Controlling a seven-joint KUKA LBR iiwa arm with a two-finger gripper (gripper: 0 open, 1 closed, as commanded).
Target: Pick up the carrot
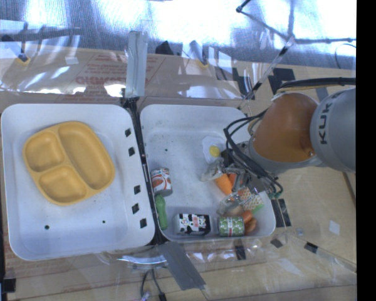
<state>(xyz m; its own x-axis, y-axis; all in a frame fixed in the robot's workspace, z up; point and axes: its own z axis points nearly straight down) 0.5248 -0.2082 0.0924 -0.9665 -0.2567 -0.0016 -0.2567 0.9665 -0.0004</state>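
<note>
The carrot (224, 183) is a short orange piece lying in the right part of the right bin (175, 130). My gripper (227, 172) comes in from the right, below the orange band (287, 135), and sits right over the carrot, touching or almost touching it. The gripper body and cables hide part of the carrot. A second small orange piece (249, 220) lies near the bin's front right corner.
In the right bin are a fried egg toy (213, 148), a small can (161, 180), a green item (160, 211), a black-and-white carton (193, 223), a green can (230, 226) and a patterned packet (247, 199). The left bin (25, 218) holds a yellow divided plate (67, 162).
</note>
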